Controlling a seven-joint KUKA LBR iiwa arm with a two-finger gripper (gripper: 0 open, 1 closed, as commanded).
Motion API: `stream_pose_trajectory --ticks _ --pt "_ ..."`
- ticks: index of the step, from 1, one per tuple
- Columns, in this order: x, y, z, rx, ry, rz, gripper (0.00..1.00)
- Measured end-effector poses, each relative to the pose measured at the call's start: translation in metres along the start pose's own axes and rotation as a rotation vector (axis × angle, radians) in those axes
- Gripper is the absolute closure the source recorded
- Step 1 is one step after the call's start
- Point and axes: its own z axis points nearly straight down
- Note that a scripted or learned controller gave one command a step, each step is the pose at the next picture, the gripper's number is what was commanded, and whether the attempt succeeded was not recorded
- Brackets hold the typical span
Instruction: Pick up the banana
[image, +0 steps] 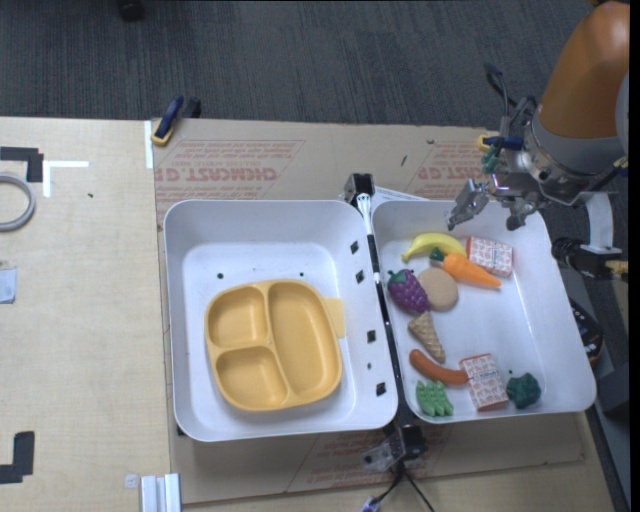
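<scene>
Yellow divided plate (272, 344) sits in the left bin (190, 320). Further back, the banana (432, 245) lies near the right bin's (560, 330) far end, next to a carrot (470, 270). The gripper (492, 205) hovers just past it, fingers spread and holding nothing.

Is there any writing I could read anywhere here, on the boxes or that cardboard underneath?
Red print on the cardboard sheet behind the left bin: mirrored or upside down, too blurred to read.
More red print on the cardboard at right: unreadable.
Two small red-and-white toy cartons in the right bin: print too small to read.
</scene>
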Motion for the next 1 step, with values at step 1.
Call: stream_pose_trajectory --ticks 1 --pt "0.0282 0.0493 0.0736 -0.001 -0.001 -0.033 0.00"
